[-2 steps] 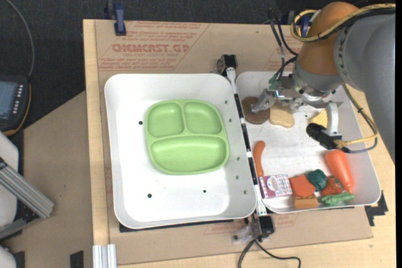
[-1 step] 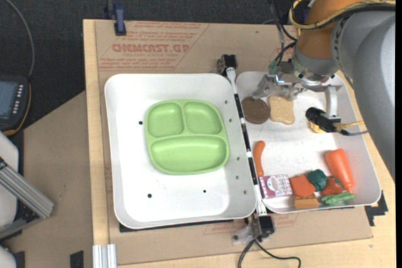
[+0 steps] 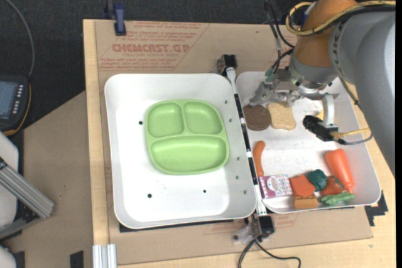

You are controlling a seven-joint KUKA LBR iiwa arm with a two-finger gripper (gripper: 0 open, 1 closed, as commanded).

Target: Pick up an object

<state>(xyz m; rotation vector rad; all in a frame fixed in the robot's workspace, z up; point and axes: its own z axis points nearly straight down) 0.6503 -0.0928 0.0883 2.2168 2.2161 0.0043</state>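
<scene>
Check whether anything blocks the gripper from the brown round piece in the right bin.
Nothing visible does. The gripper sits just above the brown round piece at the right bin's far end; the tan slice lies beside it, not over it.

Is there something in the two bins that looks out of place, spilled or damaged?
Nothing stands out. The green divided plate lies flat and slightly turned in the left bin. In the right bin, toy foods lie loose: a brown round piece, a toast slice, two carrots, a small carton. No visible damage.
</scene>
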